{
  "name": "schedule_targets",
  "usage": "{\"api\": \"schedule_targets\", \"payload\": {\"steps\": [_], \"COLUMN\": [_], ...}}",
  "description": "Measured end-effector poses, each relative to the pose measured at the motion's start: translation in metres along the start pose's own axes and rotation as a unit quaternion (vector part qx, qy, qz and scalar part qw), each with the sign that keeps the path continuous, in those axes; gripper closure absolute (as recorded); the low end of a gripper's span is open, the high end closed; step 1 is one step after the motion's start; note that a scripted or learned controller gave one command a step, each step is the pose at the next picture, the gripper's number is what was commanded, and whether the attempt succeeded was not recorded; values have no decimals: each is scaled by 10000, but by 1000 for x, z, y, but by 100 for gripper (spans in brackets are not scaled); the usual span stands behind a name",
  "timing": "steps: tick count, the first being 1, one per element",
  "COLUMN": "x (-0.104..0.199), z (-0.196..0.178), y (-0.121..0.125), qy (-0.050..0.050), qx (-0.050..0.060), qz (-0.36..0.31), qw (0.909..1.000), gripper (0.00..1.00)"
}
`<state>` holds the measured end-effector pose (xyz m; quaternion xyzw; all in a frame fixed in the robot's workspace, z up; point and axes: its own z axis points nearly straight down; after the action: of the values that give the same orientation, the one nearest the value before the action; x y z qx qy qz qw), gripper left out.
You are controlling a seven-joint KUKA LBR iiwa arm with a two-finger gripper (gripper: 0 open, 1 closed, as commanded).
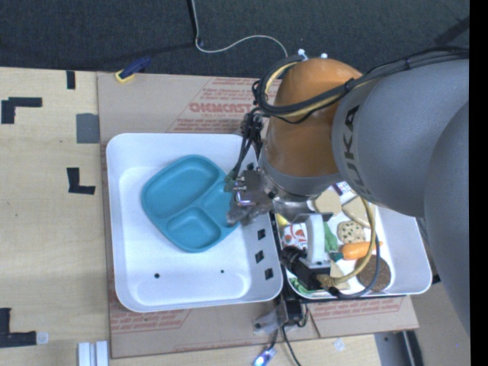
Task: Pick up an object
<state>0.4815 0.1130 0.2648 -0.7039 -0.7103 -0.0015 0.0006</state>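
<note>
In the left bin (122,204), a blue divided plate (187,202) lies tilted toward the bin's right edge. The gripper (242,197) hangs just beside the plate's right rim, over the wall between the two bins; how far it is open cannot be told. The grey arm (396,136) covers much of the right bin (415,277), where small mixed items (347,242) lie.

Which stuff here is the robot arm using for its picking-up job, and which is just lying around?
For the job:
- grey arm with orange band
- right white bin of small mixed things: orange carrot-shaped toy, round spotted cookie-like piece
- blue divided plastic plate in the left white bin

Lying about:
- white cable on the dark floor
- brown printed cardboard sheet under the bins
</note>
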Motion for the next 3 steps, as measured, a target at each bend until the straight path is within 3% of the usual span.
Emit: {"api": "schedule_targets", "payload": {"steps": [1,3], "x": [30,28], "z": [-107,-120], "y": [3,2], "qy": [5,-36], "qx": [-41,32], "qz": [9,20], "qw": [10000,10000], "gripper": [100,100]}}
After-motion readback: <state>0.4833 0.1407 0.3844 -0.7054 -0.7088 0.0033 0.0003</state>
